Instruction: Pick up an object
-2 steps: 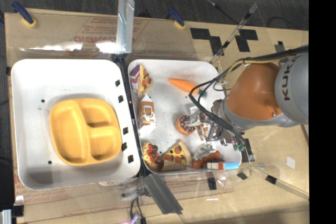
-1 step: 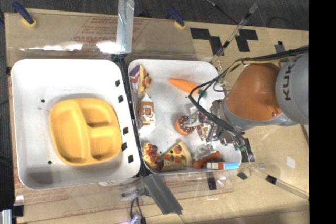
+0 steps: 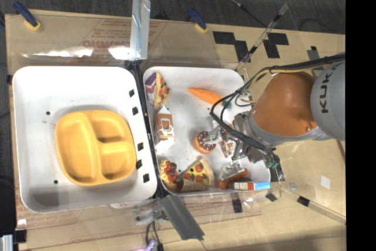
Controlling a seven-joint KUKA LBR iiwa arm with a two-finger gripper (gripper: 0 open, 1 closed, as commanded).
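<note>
The right bin holds several toy foods. An orange carrot lies near its back, and a chocolate donut sits in the middle. A pizza slice and a red berry cluster lie at the front. A purple pack and a brown carton lie along the left wall. My gripper is low in the bin, just right of the donut and above a reddish toy. Cables and the wrist hide its tips.
The left bin holds a yellow divided plate. A red, white and blue tube lies at the right bin's front right corner. The arm's orange band covers the bin's right side. Cardboard surrounds both bins.
</note>
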